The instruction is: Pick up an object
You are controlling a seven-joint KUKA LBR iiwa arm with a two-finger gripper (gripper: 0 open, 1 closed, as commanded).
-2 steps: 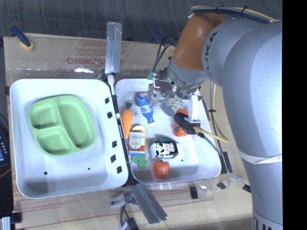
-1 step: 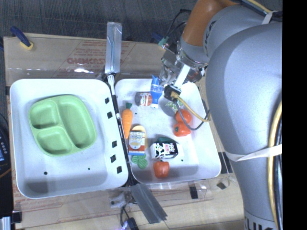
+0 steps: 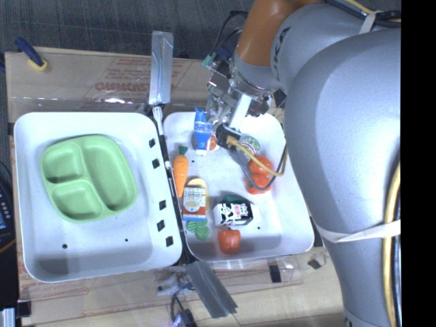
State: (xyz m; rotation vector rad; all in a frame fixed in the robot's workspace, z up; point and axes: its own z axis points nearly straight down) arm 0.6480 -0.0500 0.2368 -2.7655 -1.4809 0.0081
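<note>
Gripper [image 3: 228, 118] lowered over the far part of the right bin [image 3: 294, 213]; whether it is released or clenched cannot be told. Blue-and-white carton [image 3: 200, 132] stands just beside it; carrot [image 3: 180, 172], bottle [image 3: 195, 198], tomato [image 3: 229, 239] lie nearer; green tray [image 3: 85, 177] occupies the left bin [image 3: 41, 254].

Two shallow white plastic bins [image 3: 41, 254] look smooth with a soft sheen. A pale green divided plastic plate [image 3: 86, 177] has a matt finish. The orange toy carrot [image 3: 180, 172] and red toy tomato [image 3: 229, 239] appear as smooth, slightly glossy plastic. The large grey robot arm casing [image 3: 347, 135] is smooth and satin. Beneath, a brown cardboard sheet [image 3: 102, 77] looks dull and papery.
</note>
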